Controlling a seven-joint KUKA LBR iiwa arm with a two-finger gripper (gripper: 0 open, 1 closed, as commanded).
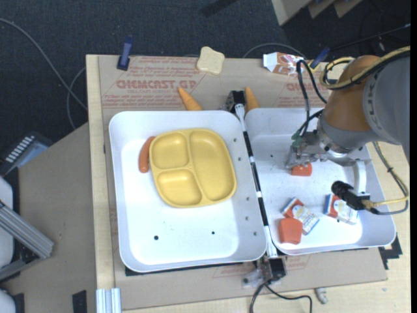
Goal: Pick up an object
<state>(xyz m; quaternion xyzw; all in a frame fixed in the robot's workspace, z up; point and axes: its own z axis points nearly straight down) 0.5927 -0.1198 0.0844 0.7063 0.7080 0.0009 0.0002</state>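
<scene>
The pincer (301, 156) hangs low in the right bin (273, 126), directly above a small orange-red block (301, 169) that lies on the bin floor near its middle. Whether the pincer is released or clenched cannot be told from this slanted view, because the wrist and its cabling cover the tips; nothing is visibly held. The step in hand appears to be the descent onto this block.

To do it well, the tips should straddle the block squarely, one on each flat side, and go down until they nearly meet the floor before closing. The block is small and looks light, so an off-centre approach would likely push it aside rather than seat it. The lift should be straight up, clear of the bin wall.

Outward from the pincer, the right bin holds three more items: a red-and-white packet (294, 208), a larger orange-red block (290, 230) touching or just beside it, and a second red-and-white packet (341, 210) near the far wall.

The left bin (130, 175) holds one yellow divided plate (193, 167) with three compartments and one toy sausage (144, 155) just beside its left rim.

On the board beyond the bins lie two toy carrots (189, 100), one toy bread slice (210, 60), one blue clip (124, 53) and one white-and-red wrapper (281, 62).
</scene>
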